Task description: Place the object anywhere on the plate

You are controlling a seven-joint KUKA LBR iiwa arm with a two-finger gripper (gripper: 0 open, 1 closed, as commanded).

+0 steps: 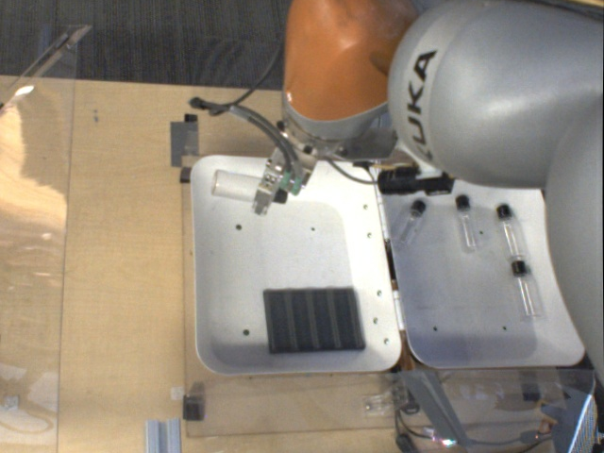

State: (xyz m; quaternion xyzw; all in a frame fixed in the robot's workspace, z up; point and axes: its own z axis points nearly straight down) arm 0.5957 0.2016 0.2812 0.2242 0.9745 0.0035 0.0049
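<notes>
We see the tool (269,192) hanging over the far left corner of the left bin (226,347), right beside a clear tube (231,184) that lies on its side on the bin floor. The tube's near end seems to meet the fingertips, but we cannot tell whether the fingers are spread or pressed together, nor whether the tube sits between them, so we do not count it as held. The dark ribbed plate (312,320) lies at the near side of the same bin, well apart from the tube, with nothing resting on it. We judge the task to be at an early stage: if the tube is the object meant, it has yet to be lifted, carried toward the near side and set on the plate. Several more clear tubes (516,258) lie in the right bin (491,347), untouched on the tabletop (113,281).
</notes>
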